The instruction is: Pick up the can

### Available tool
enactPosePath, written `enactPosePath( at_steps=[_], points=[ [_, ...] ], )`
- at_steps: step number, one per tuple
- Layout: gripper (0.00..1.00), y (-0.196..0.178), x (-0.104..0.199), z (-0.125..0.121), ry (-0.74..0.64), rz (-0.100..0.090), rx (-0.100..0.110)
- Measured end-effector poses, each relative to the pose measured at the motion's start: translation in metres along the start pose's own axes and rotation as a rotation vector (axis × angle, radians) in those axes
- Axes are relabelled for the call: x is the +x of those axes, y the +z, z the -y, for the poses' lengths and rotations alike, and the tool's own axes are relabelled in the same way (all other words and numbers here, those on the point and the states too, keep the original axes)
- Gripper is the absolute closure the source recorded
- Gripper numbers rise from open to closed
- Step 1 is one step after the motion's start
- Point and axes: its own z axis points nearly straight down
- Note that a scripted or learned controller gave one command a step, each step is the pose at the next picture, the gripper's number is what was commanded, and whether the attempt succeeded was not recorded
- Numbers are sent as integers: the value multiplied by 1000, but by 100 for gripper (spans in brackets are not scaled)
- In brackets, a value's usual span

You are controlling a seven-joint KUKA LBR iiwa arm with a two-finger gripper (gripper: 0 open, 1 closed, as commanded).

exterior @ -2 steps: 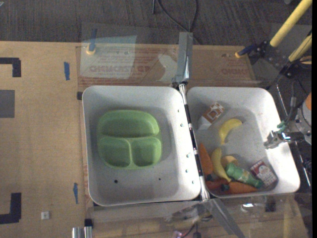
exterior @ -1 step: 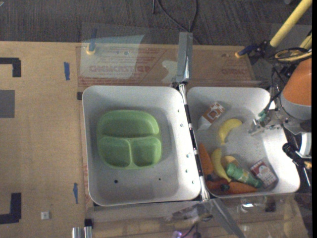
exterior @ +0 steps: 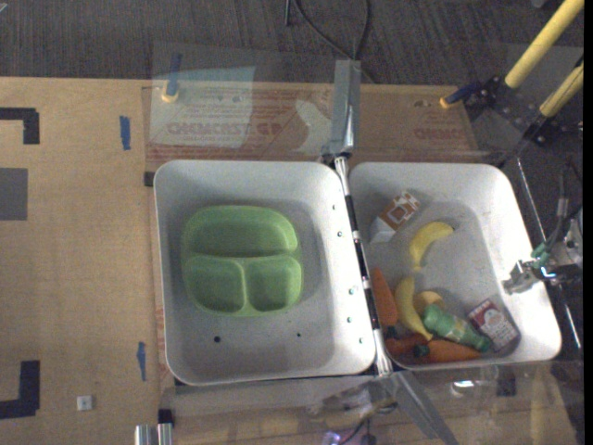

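Observation:
The can [exterior: 493,324], red and white, lies in the near right corner of the right bin [exterior: 482,188], just right of a green bottle [exterior: 454,328]. My gripper [exterior: 526,274] is at the bin's right rim, a little beyond and to the right of the can and apart from it. Nothing shows between its tips. The arm behind it is mostly cut off by the right edge of the camera view.
The right bin also holds a small brown-and-white box [exterior: 398,209], two bananas [exterior: 429,241] [exterior: 409,306] and carrots [exterior: 383,295] [exterior: 443,349]. A green divided plate [exterior: 243,260] lies in the left bin [exterior: 185,341]. Yellow-handled tools [exterior: 547,35] stand at back right.

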Motion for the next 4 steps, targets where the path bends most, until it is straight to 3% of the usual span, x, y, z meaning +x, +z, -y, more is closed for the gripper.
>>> enactPosePath(
  at_steps=[1, 2, 3, 4],
  points=[
    [100, 46, -3, -50, 159, 2, -2],
    [100, -42, 48, -41, 249, 2, -1],
    [100, -28, 55, -7, 185, 0, 2],
    [100, 0, 69, -5, 191, 0, 1]
  ],
)
